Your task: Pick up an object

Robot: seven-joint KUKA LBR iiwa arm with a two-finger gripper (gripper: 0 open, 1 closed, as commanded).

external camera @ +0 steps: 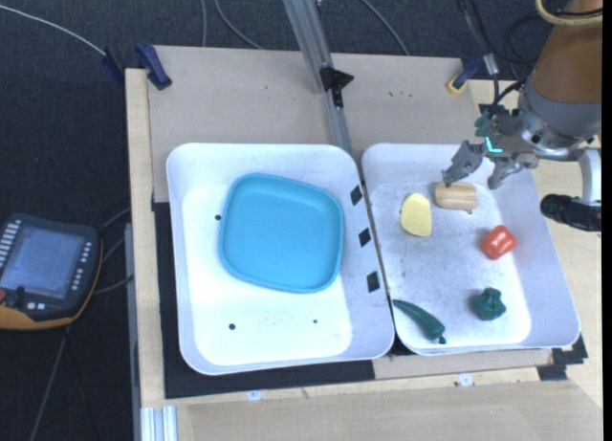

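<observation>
Green pepper [419, 319] lowest in the right bin [545, 329]; gripper [480, 169] spread wide just above the tan bread roll [456, 197], holding nothing.

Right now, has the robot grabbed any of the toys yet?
Not yet. Done: the gripper has reached the right bin and hangs open just above the tan bread-like piece. In hand: nothing sits between its fingers. Left: closing on a toy and lifting it. The yellow piece, red one, green lump and green pepper all lie in the bin.
</observation>
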